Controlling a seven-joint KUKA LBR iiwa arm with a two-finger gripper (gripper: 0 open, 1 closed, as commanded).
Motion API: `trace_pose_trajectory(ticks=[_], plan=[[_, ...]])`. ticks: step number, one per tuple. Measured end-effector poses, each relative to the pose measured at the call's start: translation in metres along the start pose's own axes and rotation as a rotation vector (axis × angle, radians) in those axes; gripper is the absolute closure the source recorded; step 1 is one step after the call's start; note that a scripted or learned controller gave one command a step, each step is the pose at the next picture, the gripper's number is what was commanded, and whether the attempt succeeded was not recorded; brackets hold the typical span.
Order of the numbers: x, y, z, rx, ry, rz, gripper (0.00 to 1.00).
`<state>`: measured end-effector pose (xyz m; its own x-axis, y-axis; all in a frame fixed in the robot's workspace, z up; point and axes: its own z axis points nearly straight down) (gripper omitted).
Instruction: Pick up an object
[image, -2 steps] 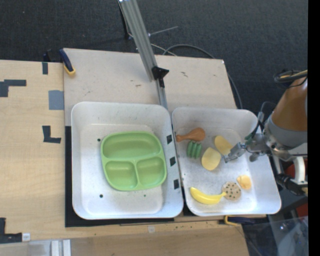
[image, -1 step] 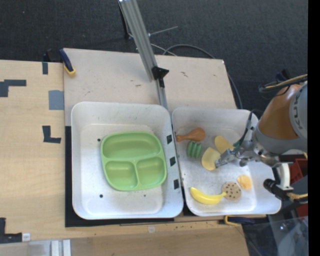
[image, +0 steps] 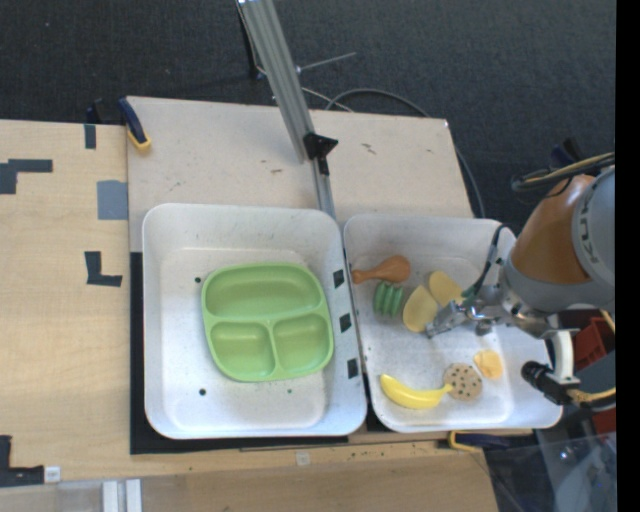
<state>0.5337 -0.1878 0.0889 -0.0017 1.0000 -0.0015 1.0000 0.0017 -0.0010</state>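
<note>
Approach underway: the gripper (image: 437, 325) reaches for a yellow toy chip (image: 419, 310) just right of the green ridged toy (image: 388, 298); finger state cannot be told. Next: descend squarely and close.

Green tray (image: 267, 322), yellow banana (image: 412, 393), tan speckled cookie (image: 462, 380) (dark dots), white bins (image: 160, 300).

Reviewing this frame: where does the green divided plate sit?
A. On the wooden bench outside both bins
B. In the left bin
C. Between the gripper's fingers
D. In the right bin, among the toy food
B: the green divided plate lies flat inside the left bin, while the banana and other toy food sit in the right bin.
</note>
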Motion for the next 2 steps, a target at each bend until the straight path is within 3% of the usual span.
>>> trace_pose_trajectory(ticks=[1,2], plan=[[0.000,0.000,-0.010,0.000,0.001,-0.001,1.00],[-0.005,-0.003,-0.055,-0.003,0.000,0.002,1.00]])
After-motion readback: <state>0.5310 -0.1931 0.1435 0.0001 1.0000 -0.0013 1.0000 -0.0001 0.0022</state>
